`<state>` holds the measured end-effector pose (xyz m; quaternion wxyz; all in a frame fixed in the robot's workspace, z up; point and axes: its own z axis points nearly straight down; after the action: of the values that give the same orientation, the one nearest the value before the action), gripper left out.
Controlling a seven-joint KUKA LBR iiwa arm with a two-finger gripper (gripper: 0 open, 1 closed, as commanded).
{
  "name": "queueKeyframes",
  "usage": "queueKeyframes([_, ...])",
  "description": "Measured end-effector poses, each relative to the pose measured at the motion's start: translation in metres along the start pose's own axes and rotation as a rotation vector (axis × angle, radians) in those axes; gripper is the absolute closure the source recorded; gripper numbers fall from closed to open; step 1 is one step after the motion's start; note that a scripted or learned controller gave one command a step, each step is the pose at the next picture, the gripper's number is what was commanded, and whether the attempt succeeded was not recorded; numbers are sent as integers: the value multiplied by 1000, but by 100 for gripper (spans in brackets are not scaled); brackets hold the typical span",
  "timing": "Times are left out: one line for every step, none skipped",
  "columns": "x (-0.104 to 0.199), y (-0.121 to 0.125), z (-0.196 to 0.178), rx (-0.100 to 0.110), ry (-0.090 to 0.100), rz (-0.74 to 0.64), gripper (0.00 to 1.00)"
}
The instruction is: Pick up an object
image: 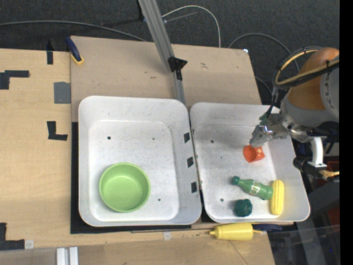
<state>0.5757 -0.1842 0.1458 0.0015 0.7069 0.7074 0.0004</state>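
Observation:
In the right bin (220, 120) lie a small orange object (253, 154), a green bottle (252, 187) on its side, a yellow corn cob (277, 197) and a dark green lump (242, 207). My gripper (260, 137) reaches in from the right and hangs just above the orange object's upper right edge, touching or nearly touching it. Nothing is visibly lifted off the bin floor. The left bin (132, 115) holds a light green bowl (124, 187) at its front left.
A yellow squeeze bottle (234, 232) lies outside the bins on the bench's front edge. A slanted metal pole (157, 26) stands behind the bins' shared wall. Cables loop at the back right, and a blue and yellow clamp (74, 49) sits at the back left.

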Motion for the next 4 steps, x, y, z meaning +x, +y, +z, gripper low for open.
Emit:
queueKeyframes([0,11,-48,-1,0,-1,100])
queueKeyframes([-2,11,-112,-3,-1,-1,100])
queueKeyframes([49,8,-118,3,3,-5,100])
queueKeyframes([93,9,-114,4,2,-5,100])
